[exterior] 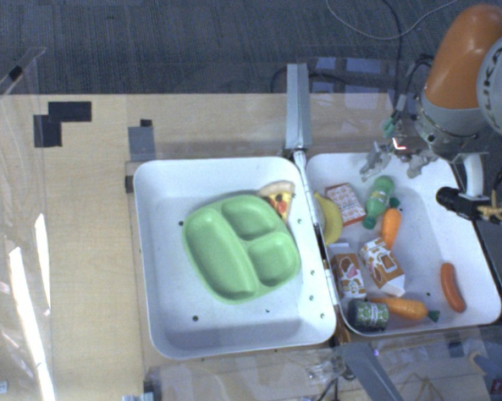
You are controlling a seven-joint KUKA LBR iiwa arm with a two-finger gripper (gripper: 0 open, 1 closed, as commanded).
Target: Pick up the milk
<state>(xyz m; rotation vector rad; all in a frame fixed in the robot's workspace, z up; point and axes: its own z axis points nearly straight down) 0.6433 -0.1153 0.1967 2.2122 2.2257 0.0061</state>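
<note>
Open, empty claw (394, 160) hovers at the right bin's (473, 250) far edge — the milk (380, 261) carton lies nearer, beside carrots (392, 226).

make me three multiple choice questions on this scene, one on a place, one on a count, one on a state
1. Where does the green tray lie?
A. left bin
B. right bin
C. on the bench

2. How many carrots are in the right bin?
A. none
B. two
C. four

3. Where is the gripper?
A. inside the green tray
B. over the right bin's far edge, above the green bottle
C. over the left bin

Answers: 1 A, it fills the middle of the left bin. 2 B, one carrot beside the bottle, another carrot near the front. 3 B, it hangs there.
</note>
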